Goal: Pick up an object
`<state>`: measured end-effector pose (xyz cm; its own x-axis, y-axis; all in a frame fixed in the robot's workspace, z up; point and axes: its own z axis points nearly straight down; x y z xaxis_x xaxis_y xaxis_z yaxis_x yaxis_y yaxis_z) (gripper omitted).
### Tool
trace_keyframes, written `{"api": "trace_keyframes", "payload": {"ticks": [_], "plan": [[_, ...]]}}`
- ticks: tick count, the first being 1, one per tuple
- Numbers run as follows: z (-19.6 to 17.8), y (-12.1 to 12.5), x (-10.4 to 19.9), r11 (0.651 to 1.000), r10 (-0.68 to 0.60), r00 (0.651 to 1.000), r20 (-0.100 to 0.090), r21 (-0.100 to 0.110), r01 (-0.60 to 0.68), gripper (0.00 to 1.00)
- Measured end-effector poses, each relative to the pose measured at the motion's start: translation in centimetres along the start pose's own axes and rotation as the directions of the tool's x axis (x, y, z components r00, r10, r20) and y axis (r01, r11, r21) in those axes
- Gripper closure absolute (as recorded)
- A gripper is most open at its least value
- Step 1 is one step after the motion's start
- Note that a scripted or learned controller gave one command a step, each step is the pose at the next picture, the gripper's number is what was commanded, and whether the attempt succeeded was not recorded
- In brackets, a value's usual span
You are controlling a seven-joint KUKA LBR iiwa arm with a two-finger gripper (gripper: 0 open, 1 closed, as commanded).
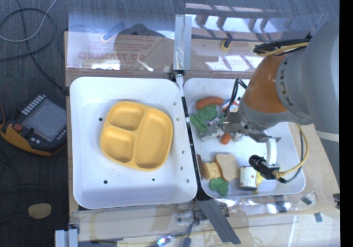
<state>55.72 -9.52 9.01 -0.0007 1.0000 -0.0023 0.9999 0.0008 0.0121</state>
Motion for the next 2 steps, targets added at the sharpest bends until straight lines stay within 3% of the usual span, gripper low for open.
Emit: {"api": "trace_keyframes", "payload": {"ticks": [1, 2], "plan": [[-0.9, 0.1, 0.1, 1.000, 0.001, 1.000, -0.003, 0.001, -0.001, 1.00], [-13.5, 2.4, 6.5, 1.000, -0.014, 1.000, 0.000, 0.013, 0.014, 1.00]]}}
